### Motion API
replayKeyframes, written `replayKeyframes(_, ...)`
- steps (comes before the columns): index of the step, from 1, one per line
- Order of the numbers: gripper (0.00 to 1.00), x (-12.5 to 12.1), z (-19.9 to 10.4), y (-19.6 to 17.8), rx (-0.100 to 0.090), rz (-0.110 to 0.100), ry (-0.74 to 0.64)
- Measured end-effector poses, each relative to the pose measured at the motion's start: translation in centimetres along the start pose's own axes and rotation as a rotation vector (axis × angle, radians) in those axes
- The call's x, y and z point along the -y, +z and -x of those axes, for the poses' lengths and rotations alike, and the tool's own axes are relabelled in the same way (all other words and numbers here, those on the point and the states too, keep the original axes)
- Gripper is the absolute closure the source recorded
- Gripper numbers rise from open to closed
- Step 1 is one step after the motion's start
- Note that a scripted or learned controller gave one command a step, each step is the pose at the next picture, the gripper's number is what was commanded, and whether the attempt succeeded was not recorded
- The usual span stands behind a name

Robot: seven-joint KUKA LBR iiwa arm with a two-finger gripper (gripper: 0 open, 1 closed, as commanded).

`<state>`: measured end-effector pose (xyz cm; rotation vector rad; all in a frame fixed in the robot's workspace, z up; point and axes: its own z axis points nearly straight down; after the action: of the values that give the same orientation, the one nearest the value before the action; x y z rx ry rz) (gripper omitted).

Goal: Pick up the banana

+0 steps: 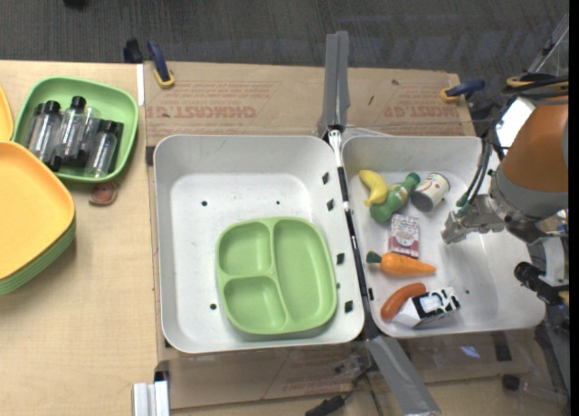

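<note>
**Banana not yet grasped**

Left bin (181, 251) carries the green tray (276, 274). In the right bin (488, 301), our gripper (455, 229) hovers near the right wall; its grip state we can't tell. Banana (372, 185) lies far-left corner, touching the green bottle (396, 199). We should approach from the wall side, avoiding the bottle.

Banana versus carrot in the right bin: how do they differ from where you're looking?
The banana is yellow and curved; the carrot is orange, straighter and tapered. The banana lies near the bin's far left corner, touching a green item; the carrot lies nearer the middle, below a pink packet. Both sit left of the gripper, untouched.
</note>
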<state>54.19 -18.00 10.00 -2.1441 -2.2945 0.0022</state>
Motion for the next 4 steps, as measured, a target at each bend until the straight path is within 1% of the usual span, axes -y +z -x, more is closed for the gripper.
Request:
replayKeyframes(1, 1.00, 3.3, -2.0, -2.5, -0.001, -0.002, 0.256)
replayKeyframes(2, 1.00, -4.5, 1.8, -2.6, 0.001, -0.001, 0.493)
replayKeyframes(3, 1.00, 1.1, 0.2, -0.4, 0.001, -0.005, 0.794)
replayKeyframes(4, 1.00, -2.3, 0.8, -2.1, 0.001, -0.003, 0.987)
